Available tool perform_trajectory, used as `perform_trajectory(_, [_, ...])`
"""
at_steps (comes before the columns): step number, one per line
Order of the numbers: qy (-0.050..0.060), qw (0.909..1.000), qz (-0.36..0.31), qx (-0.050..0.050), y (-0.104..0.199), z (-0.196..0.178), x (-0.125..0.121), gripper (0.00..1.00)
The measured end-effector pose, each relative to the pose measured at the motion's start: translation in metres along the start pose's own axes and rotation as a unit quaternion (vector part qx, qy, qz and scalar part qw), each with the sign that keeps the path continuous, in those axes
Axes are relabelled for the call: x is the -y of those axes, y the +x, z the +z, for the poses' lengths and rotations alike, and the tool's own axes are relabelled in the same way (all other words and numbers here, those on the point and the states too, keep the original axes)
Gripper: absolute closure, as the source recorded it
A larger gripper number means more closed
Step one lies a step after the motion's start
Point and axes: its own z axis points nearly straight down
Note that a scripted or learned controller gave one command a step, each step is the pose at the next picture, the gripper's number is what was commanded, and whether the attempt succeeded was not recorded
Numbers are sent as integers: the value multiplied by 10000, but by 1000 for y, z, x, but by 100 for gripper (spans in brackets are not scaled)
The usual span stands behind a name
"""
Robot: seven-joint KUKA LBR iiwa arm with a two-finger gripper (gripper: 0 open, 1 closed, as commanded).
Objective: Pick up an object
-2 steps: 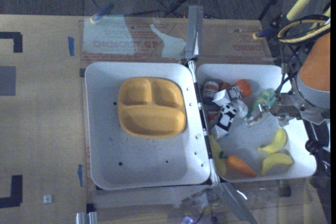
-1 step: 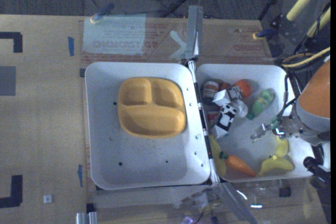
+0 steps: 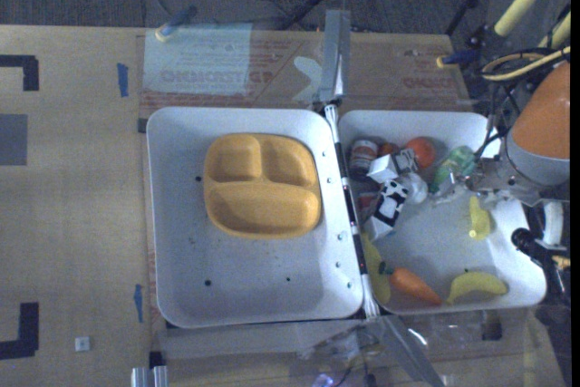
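In the camera view, two white bins are seen side by side at the middle of the frame. The left bin point(image 3: 181, 267) holds a yellow divided plate point(image 3: 262, 185), lying flat in its upper half. The right bin point(image 3: 453, 249) holds the loose things from which one is to be picked: a small jar point(image 3: 363, 155) and an orange ball point(image 3: 420, 149) near its upper edge, a green bottle point(image 3: 456, 164) just right of those, a black-and-white block point(image 3: 391, 202) at centre left, a carrot point(image 3: 415, 285) and a banana point(image 3: 478, 286) along the lower edge, and a small yellow piece point(image 3: 478, 218) toward the right wall.

The arm is seen at the right edge of the frame, its orange band above the right bin's wall. The gripper point(image 3: 464, 186) appears to be reaching leftward over the upper right part of that bin, close to the green bottle, though this area is dim and cluttered. How the jaws stand cannot be told, and nothing is seen held.

For the step to be done well, a thing standing apart from its neighbours should be chosen; the carrot and banana are judged easier than the crowded cluster at the top. The descent should be centred over the chosen thing, clear of the bin wall.
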Motion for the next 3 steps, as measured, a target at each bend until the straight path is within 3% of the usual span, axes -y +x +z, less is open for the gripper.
perform_trajectory(1, [-28,10000,17,64,-5,-8,-1,100])
perform_trajectory(2, [56,9999,64,82,18,9,8,100])
perform_trajectory(3, [88,9964,-841,76,42,-88,-33,100])
